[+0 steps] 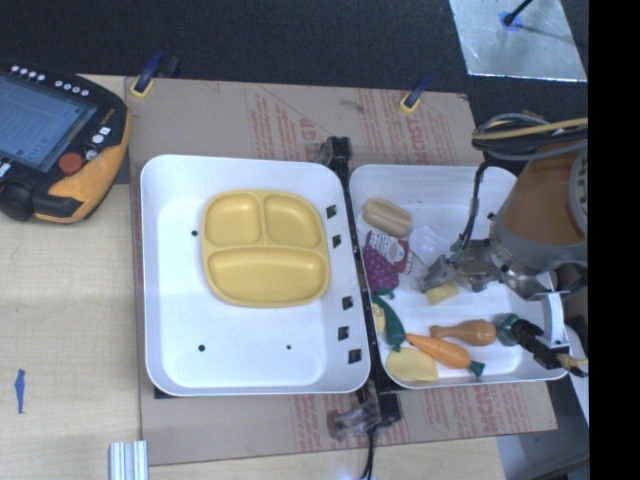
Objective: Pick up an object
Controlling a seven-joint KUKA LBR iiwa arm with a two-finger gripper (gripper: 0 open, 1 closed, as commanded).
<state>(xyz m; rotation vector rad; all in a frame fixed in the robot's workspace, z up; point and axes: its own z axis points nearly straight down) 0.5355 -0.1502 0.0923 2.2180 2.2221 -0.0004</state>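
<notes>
Nearest the lens, at the near rim of the right bin, lie a pale yellow toy slice and an orange carrot, the carrot's long axis running across the bin toward its right side. Just beyond the carrot is an orange drumstick-shaped toy, also lying crosswise. The gripper sits low in the middle of that bin, reaching in from its right side, with a small yellow wedge touching or just under its tip; whether that wedge is actually between the jaws, and how far they stand apart, I cannot tell from this slant. The wedge is the closest candidate for a pick, lying on the near side of the tip. Toward the bin's left wall sit a purple grape bunch and, farther back, a tan bread roll. The left bin holds a yellow divided plate. Both bins rest on brown cardboard over a wooden bench, with a teach pendant well apart to the left of the left bin.
</notes>
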